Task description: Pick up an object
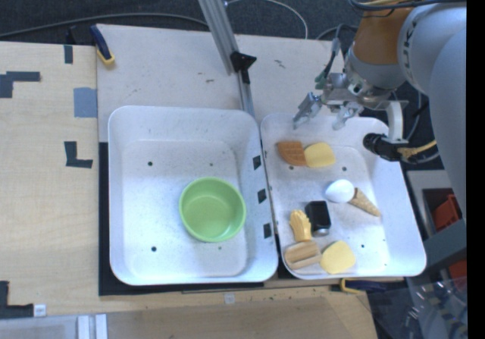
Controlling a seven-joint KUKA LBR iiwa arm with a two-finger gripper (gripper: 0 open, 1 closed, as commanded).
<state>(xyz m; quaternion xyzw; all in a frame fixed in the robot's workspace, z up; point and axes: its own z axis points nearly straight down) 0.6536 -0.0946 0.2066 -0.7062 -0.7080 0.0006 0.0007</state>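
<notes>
The pincer (325, 112) hangs over the right bin's (394, 193) far edge. Just below it lie two buns (305, 154); nearer the camera, a cone (364, 202). The bowl (212, 209) sits well left, in the left bin (129, 178).

Arm (443, 49): I see it cut off by the right edge; its base is out of frame.
Metal pole (216, 15): runs off the top edge.
Black block (318, 216): too small for me to identify.
Right bin (402, 201): far rim partly hidden behind the gripper (326, 111).
</notes>
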